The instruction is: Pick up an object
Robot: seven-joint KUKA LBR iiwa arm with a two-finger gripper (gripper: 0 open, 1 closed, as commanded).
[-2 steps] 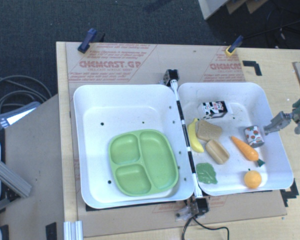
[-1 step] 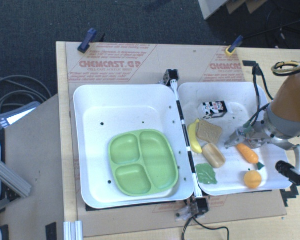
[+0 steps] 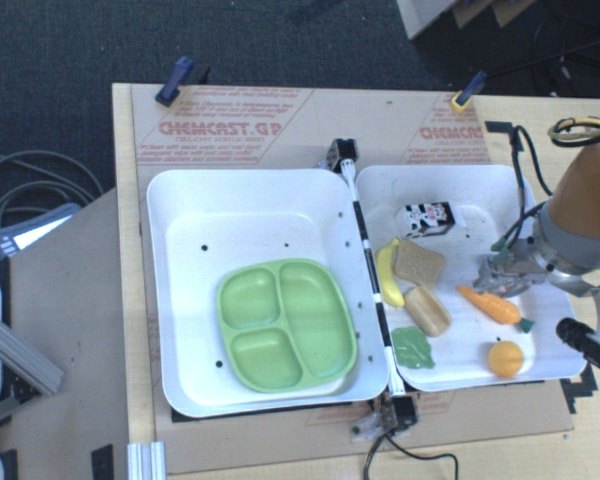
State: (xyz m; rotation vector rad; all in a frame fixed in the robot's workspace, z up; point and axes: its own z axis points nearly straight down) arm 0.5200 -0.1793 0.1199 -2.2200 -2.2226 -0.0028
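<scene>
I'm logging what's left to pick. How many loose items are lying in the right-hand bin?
7, though the arm may hide more: milk carton at the back, banana by the divider, bread slice, bread roll, green leaf in front, carrot, orange.

The grey arm (image 3: 580,218) with its orange band reaches in from the right, wrist bent down, gripper (image 3: 502,280) held low.
</scene>
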